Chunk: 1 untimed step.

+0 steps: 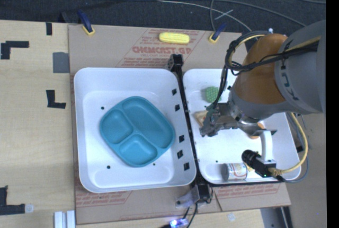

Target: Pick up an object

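Observation:
My gripper [208,126] reaches down into the left part of the right bin [212,79], its dark fingers low over the bin floor. A small tan object [200,115] lies right at the fingertips, touching or just beside them. A green object [211,94] sits just behind, partly hidden by the arm. A small can [234,171] lies on its side near the bin's front wall. An orange and white object [263,139] lies to the right, under the wrist.
The left bin [87,115] holds a blue divided plate [136,130]. A yellow object [174,37] rests on the cardboard behind the bins. Cables loop above the arm. A black divider [184,115] runs between the bins.

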{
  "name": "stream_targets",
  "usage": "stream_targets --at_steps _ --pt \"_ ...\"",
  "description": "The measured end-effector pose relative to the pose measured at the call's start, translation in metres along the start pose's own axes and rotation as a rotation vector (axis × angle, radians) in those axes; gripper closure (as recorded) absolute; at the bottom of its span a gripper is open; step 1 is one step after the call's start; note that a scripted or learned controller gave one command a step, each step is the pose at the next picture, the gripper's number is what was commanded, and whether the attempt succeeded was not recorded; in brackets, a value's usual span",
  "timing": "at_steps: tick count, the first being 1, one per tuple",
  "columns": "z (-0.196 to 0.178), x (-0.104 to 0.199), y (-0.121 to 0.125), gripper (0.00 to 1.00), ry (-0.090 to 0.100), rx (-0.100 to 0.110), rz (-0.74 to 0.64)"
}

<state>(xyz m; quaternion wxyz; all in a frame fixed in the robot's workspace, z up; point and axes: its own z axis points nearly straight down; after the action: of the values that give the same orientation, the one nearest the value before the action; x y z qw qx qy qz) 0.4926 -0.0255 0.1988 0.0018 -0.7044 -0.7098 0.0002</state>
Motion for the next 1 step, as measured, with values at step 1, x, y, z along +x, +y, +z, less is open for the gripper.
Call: stream_targets --at_steps 1 --pt "0.0027 0.0592 0.0039 1.0 0.0 0.0 0.0"
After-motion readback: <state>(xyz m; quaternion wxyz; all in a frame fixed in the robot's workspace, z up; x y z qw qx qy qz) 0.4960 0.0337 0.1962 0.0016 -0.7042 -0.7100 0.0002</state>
